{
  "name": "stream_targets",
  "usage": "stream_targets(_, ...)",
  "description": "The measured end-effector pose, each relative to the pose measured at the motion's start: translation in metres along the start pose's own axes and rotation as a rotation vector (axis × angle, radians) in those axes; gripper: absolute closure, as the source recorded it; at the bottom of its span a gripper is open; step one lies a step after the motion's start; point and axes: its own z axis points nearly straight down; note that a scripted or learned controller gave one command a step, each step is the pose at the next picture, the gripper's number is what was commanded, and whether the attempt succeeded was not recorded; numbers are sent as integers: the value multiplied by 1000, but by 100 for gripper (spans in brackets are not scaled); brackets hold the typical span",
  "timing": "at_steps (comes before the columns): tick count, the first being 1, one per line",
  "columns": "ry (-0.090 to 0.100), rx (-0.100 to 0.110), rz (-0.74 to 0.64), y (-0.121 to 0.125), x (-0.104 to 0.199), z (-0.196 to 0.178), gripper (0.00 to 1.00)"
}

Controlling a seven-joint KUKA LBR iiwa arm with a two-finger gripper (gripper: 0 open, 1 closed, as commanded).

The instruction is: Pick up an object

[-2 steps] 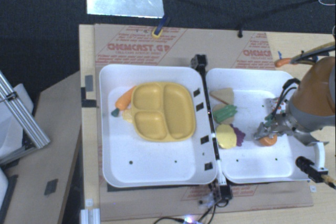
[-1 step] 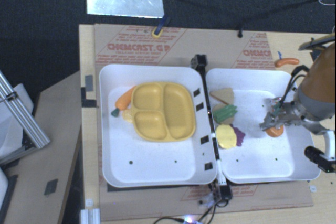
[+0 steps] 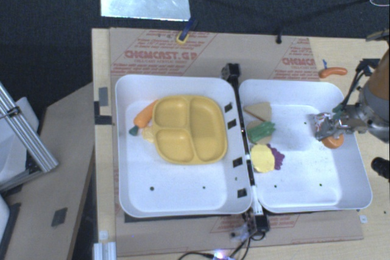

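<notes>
From above, my gripper (image 3: 321,125) hangs low at the right edge of the right bin (image 3: 304,192); whether it is clenched or released I cannot tell. An orange object (image 3: 333,142) lies touching or just under its near-right side. Nothing looks lifted yet, so I judge the pick unfinished.

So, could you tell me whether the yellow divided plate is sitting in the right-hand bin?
No, the yellow divided plate lies in the left bin, beside a toy carrot.
</notes>
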Motion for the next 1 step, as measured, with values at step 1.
stream_targets(1, 1, 2, -1, 1, 0, -20, 100)
